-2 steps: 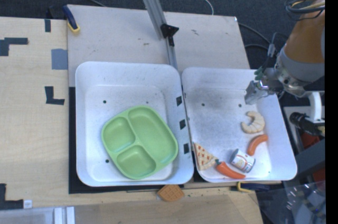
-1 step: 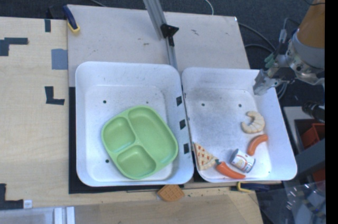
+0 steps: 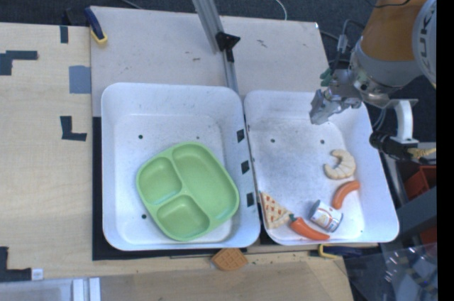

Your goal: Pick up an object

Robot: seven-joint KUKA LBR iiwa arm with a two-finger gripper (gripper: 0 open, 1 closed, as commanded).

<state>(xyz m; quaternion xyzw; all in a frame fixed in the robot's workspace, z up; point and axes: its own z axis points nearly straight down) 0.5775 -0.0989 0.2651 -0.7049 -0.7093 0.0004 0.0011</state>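
A round tan cracker lies off the bins on the bench's near edge. In the right white bin, the candidates crowd the near corner — a waffle-patterned wedge, an orange carrot, a small silver can touching it, a red sausage, a pale croissant apart, easiest. The left bin carries a green three-part plate. The gripper hangs above bare floor at the far edge — whether clenched, I cannot tell.
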